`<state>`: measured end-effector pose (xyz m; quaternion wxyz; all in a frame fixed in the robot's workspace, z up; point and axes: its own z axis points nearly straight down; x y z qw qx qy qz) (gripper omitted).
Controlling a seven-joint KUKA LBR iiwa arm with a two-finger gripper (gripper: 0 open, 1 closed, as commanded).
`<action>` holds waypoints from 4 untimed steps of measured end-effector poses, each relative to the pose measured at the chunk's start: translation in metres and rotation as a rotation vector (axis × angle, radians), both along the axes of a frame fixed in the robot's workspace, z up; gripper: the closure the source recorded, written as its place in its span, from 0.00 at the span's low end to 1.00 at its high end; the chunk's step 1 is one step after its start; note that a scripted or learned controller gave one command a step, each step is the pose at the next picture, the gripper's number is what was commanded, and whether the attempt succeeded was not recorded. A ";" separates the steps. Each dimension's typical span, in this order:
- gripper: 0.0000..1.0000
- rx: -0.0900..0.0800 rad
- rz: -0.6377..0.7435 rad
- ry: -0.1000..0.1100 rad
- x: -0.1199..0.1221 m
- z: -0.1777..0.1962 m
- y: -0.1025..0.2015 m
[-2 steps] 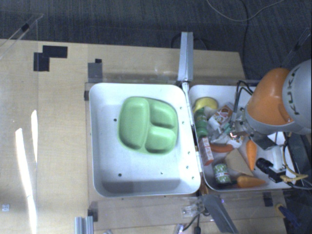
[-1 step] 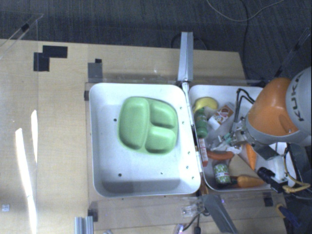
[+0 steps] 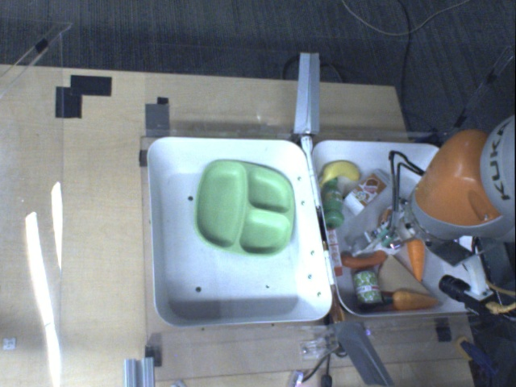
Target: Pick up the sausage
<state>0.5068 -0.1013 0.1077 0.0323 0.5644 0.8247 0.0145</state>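
Observation:
The sausage (image 3: 365, 260) is a short reddish-brown piece lying flat in the right bin (image 3: 345, 303), left of centre among other items. My gripper (image 3: 390, 231) reaches down into that bin from under the arm's orange band (image 3: 455, 185). It sits just above and to the right of the sausage, close to it. The arm's bulk hides most of the gripper, and nothing can be made out between its tips.
In the left bin (image 3: 165, 248) lies a green divided plate (image 3: 244, 206). The right bin also holds a yellow fruit (image 3: 340, 171), a green bottle (image 3: 331, 206), a small can (image 3: 367, 287), two orange carrots (image 3: 416, 258) (image 3: 414, 300) and a packet (image 3: 372, 189), crowded around the sausage.

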 end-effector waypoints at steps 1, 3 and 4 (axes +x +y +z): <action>0.00 0.009 0.065 0.062 -0.018 0.089 0.004; 0.00 0.017 -0.162 0.017 0.033 0.001 -0.001; 0.00 0.002 -0.090 0.014 0.041 0.000 0.005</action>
